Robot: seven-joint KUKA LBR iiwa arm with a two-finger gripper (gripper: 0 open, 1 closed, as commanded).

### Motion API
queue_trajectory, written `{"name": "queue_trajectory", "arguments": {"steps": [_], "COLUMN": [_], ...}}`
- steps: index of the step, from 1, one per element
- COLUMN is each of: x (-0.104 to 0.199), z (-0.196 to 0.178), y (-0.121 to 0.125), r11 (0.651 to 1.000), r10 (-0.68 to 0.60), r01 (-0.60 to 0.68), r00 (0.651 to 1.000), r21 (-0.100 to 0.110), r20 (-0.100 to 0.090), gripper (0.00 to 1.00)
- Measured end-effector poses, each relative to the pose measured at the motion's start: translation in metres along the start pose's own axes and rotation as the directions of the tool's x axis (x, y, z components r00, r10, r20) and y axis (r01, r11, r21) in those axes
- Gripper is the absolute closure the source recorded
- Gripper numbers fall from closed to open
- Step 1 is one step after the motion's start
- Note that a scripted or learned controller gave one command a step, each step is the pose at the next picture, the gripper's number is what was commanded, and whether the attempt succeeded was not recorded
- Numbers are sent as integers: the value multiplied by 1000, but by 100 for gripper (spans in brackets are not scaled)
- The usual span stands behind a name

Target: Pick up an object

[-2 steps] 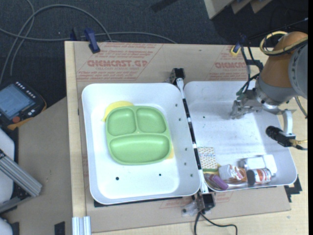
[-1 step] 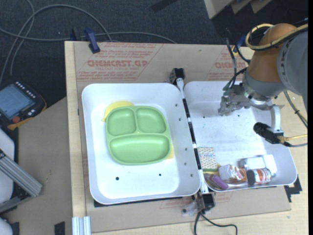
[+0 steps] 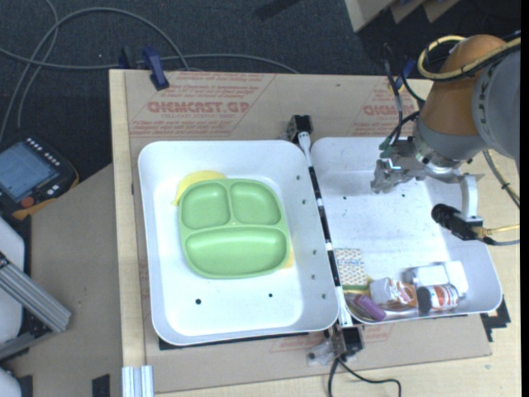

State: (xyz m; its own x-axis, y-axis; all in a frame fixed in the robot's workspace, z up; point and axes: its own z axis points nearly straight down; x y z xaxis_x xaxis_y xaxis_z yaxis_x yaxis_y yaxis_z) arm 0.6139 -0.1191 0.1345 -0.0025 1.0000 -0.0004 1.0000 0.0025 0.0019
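Observation:
My gripper [image 3: 387, 174] hangs over the far part of the right bin [image 3: 388, 222], below the orange band of the arm. Nothing shows between its fingers. A heap of small objects lies in the near corner of that bin: a patterned packet [image 3: 349, 265], a purple spoon-like piece [image 3: 367, 307], and a small bottle with a white label and dark cap [image 3: 433, 289]. The gripper stands well away from this heap, toward the far side.
The left bin [image 3: 165, 222] holds a green divided tray [image 3: 233, 227] with a yellow piece [image 3: 197, 179] peeking out behind it. A black clip [image 3: 299, 126] sits at the far end of the divider between the bins. A black cable connector [image 3: 450, 219] hangs at the right.

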Motion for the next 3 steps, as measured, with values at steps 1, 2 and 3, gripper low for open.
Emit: {"name": "queue_trajectory", "arguments": {"steps": [1,2,3], "x": [28,28,28], "z": [33,23,13], "y": [-13,-12,-12], "r11": [1000,1000,1000], "r10": [2,2,2], "r01": [-2,-2,-2], "r00": [1000,1000,1000], "r21": [4,3,1], "r20": [-1,-1,-1], "gripper": [100,100,100]}}
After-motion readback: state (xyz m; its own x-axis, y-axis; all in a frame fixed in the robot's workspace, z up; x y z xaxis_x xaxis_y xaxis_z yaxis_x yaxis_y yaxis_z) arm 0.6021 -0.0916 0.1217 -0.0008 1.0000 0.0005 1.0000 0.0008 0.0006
